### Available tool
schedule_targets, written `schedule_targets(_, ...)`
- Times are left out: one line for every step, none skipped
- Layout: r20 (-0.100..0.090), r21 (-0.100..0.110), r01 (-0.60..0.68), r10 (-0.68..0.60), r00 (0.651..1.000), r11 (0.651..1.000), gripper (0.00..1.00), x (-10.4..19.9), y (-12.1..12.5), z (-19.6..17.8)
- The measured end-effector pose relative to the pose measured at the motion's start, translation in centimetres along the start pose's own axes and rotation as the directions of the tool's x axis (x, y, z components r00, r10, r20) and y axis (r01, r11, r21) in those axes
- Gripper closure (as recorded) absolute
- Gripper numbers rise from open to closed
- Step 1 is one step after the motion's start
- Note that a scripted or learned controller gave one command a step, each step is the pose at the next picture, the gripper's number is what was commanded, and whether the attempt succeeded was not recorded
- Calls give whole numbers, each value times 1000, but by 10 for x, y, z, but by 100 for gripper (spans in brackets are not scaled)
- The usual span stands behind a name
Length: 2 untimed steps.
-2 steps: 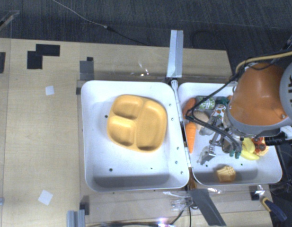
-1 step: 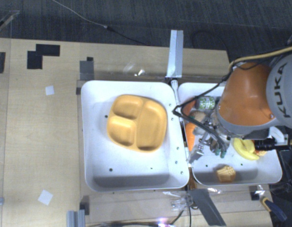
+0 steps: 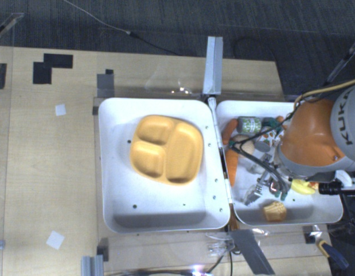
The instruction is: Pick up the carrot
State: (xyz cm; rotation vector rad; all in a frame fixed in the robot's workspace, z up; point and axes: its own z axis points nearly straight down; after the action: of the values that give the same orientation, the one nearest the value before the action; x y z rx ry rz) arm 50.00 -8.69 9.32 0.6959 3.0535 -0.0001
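- Progress: pick not done. The long orange carrot [image 3: 231,154] lies in the right white bin [image 3: 332,216], against its left wall.
- The metal two-finger gripper [image 3: 259,190] hangs just beside it, to its right; finger opening cannot be told; nothing visibly held.
- Carrot: slender, tapered, lying lengthwise.

Two white bins [image 3: 111,171] sit side by side. The left one holds one yellow compartment plate [image 3: 165,148]. The right bin holds one carrot [image 3: 231,157], one green can [image 3: 249,124], one bread piece [image 3: 274,211].
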Motion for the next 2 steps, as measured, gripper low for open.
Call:
schedule_targets(1,-4,-322,322,947,947,0,-14,-45,4)
schedule_targets(-4,1,-555,555,832,832,0,-21,13,-18)
